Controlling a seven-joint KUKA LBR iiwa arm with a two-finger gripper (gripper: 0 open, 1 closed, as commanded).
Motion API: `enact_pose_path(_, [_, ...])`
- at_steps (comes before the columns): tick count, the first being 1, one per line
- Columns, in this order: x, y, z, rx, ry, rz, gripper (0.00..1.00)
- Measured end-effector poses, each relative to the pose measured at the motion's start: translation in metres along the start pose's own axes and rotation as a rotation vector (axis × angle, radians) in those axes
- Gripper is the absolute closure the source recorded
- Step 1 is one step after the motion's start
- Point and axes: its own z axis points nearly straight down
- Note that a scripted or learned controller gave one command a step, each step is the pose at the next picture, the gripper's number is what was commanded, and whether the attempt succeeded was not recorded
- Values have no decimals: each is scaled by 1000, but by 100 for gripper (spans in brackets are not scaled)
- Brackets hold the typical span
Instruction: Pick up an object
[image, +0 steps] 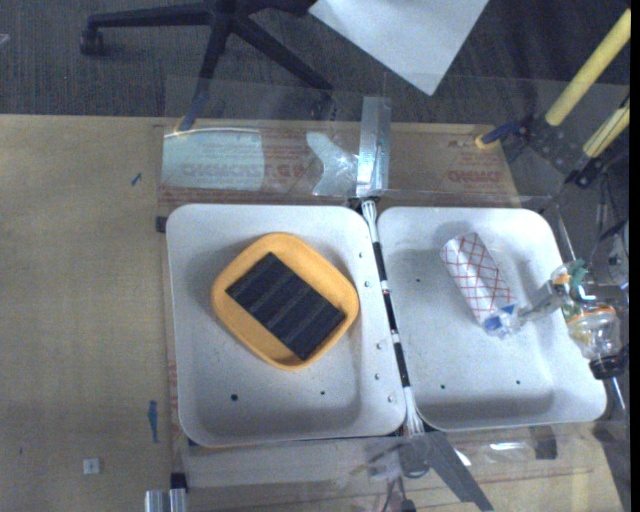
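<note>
Camera view: yellow tray (left bin).

The tan tabletop carries two shallow white bins side by side, edges touching: the left bin and the right bin. A clear plastic sheet lies flat behind them.

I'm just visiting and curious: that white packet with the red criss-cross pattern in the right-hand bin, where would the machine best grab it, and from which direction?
Probably across the middle of the white packet with the red criss-cross pattern, coming straight down from above. It lies flat and long, slanting from upper left to lower right in the right white bin, so closing over its narrow width should suit best.
</note>
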Motion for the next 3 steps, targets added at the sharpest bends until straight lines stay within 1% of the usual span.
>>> enact_pose_path(1, [32,54,114,-3,-2,-56,0])
enact_pose_path(2, [20,84,124,6,6,-152,0])
enact_pose_path(3, [19,86,114,0,3,-152,100])
